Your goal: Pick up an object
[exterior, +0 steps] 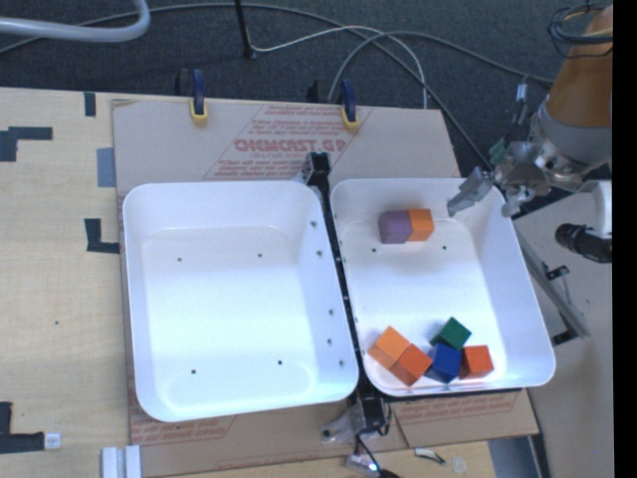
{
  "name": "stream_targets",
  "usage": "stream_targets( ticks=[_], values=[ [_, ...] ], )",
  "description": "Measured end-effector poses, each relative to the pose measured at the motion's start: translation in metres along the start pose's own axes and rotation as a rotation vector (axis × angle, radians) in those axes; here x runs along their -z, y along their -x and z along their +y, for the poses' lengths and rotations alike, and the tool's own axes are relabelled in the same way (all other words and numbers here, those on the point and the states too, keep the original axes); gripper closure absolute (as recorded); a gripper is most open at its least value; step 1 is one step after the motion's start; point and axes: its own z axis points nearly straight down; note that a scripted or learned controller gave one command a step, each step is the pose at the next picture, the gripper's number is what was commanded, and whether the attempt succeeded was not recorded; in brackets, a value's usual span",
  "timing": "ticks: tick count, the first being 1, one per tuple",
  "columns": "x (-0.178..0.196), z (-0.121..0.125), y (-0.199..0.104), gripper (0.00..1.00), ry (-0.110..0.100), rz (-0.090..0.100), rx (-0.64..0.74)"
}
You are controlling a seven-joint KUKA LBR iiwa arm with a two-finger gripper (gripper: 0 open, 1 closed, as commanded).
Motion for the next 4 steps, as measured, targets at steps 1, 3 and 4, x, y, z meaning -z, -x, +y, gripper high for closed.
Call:
stream_targets(
  ticks=[1,3,4],
  values=[
    [0.004,0.001,0.000,0.00,0.008,-0.001,0.001],
    [-0.120,0.003,-0.006,0.00,0.002,0.000,0.001],
    [-0.161,0.003,-0.007,0.00,0.006,-0.001,0.001]
  ],
)
